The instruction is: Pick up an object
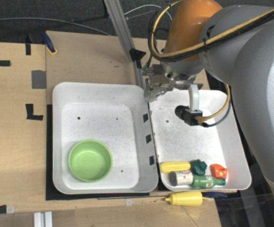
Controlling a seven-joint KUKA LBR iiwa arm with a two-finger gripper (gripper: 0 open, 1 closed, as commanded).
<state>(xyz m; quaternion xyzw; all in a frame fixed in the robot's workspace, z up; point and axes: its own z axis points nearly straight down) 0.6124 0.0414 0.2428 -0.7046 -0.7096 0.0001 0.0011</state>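
A green bowl (pixel 90 161) sits in the near corner of the left bin (pixel 96 96). Along the near wall of the right bin (pixel 212 136) lies a cluster: a yellow corn cob (pixel 174 166), a dark green toy (pixel 198 165), an orange-red piece (pixel 218 171), a white can with a red band (pixel 181 178) and a green bottle (pixel 207 182). My gripper (pixel 151 90) hangs over the far end of the divider between the bins, well away from all of these. Nothing shows in its grasp.
A yellow squeeze bottle (pixel 186 198) lies on the bench just outside the right bin's near wall. A slanted metal pole (pixel 120 27) rises behind the bins. The arm's grey bulk and cables (pixel 207 115) cover the far right of the right bin.
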